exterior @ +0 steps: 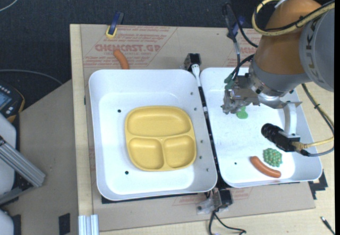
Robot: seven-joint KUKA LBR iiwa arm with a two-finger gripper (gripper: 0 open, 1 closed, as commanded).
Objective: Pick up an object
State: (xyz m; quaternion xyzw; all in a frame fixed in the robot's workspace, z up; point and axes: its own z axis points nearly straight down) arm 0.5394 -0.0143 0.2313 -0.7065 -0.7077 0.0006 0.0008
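Grey metal marks the hand (236, 102), which hangs low over the upper left part of the right bin (228, 167), with a small green piece (243, 114) just beside its tip, on the side nearer the camera; whether that piece lies on the bin floor or is touched by the hand cannot be told, nor can how far the hand is open (the wrist hides its tips). The other likely things to pick lie well apart from it, toward the bin's near right corner: a green bumpy piece like a bunch of grapes (272, 157), and just beside that a sausage (264, 166) whose long axis runs slantwise, upper left to lower right. So the green piece under the hand is much the nearest, I judge. In the left bin (106, 138) rests a yellow divided tray (159, 137), and another sausage (121, 59) lies on the worktop (159, 42) beyond the bins.
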